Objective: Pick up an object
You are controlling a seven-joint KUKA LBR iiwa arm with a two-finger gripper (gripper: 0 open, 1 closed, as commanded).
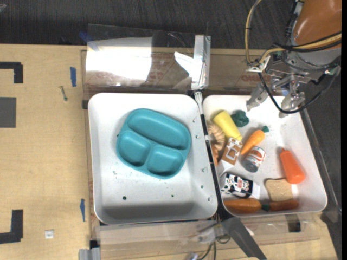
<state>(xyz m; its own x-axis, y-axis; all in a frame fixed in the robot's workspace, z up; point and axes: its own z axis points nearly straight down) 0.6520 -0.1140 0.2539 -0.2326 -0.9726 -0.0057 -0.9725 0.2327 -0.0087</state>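
Item: one grey arm with orange band, entering from the right of the camera view. Its pincer point(274, 101) hangs over the far right corner of the right bin point(316, 161), fingers spread apart, one toward the left and one toward the right, with nothing between them.

Contents, left bin point(103, 161): one teal divided tray point(154, 142), lying flat near the middle.

Contents, right bin: one yellow bottle point(225, 124) near the divider, long axis slanting from far-left to near-right; one small dark-green piece point(239, 118) just beside it; one toy carrot point(252, 141), tilted, green tip toward the far side; one small can point(254, 157) touching the carrot's near end; one orange bottle point(292, 166) toward the right wall, long axis running roughly far to near; one black-and-white patterned packet point(238, 185); one slice of toast point(278, 189); one sausage point(243, 205) along the near wall.

Governing relation: every candidate lies nearward of the pincer. The dark-green piece and yellow bottle sit closest, nearward and to the left. The orange bottle stands apart from its neighbours, which in judgement makes it the cleaner grasp, taken across its narrow width.
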